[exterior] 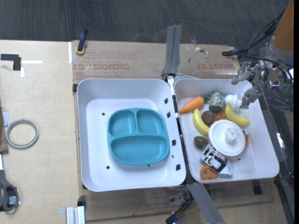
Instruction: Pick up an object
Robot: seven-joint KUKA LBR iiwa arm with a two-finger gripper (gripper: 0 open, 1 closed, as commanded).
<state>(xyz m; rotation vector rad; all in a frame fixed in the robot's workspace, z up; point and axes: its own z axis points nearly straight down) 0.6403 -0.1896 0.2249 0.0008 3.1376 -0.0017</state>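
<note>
A roll of tape (21, 133) lies on the bench at far left. The left bin (88, 139) holds a teal divided plate (138, 136). In the right bin (266, 143), a carrot (192, 104) points down-left, beside two bananas (200, 122) and a white lid (227, 137). The gripper (250, 85) hovers over the bin's upper-right corner, holding nothing visible; whether it is parted or closed cannot be told.

A jumble of small objects is seen in the right bin (261, 169), below and left of the end effector (247, 90). An orange carrot (192, 104) and two yellow bananas (200, 122) are laid around a round white lid (227, 137), with a pretzel (208, 172) farthest from the end effector.
</note>
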